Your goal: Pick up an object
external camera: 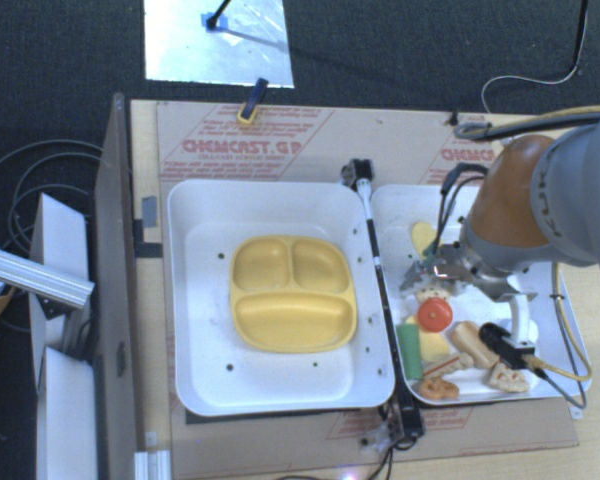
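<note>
From my station I see the smooth grey cylindrical arm link (580,193) with a matte finish. A broad, rounded orange band (510,198) sits above the wrist. A thin black cable (446,196) loops along the band's edge. Below it, the grey metallic wrist housing (480,268) carries small angular silver fittings (425,271).

Red tomato (435,314), green block (409,349), yellow piece (423,236), tan toy foods, clustered in right bin (558,388)

Red "CHEMCAST GP" print on the brown board (280,133) beneath the bins.
</note>
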You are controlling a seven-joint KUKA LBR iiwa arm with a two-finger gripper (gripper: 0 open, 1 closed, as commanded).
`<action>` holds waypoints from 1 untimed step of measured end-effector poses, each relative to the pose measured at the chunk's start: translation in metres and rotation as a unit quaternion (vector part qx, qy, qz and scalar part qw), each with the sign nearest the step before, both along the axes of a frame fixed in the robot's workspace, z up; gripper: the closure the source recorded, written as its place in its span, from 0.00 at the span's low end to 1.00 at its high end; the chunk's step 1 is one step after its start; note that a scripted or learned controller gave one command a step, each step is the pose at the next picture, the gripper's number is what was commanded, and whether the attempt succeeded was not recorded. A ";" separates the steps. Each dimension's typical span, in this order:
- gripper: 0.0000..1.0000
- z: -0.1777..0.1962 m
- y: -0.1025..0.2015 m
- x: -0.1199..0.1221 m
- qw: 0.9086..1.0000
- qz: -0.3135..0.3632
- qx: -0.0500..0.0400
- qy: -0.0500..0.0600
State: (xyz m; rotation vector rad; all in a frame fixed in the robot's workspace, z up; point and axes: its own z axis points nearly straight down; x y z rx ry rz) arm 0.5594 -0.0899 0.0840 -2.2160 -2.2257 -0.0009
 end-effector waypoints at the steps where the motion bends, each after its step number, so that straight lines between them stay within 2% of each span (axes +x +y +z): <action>1: 0.00 0.000 -0.009 -0.039 1.000 -0.003 0.000 0.001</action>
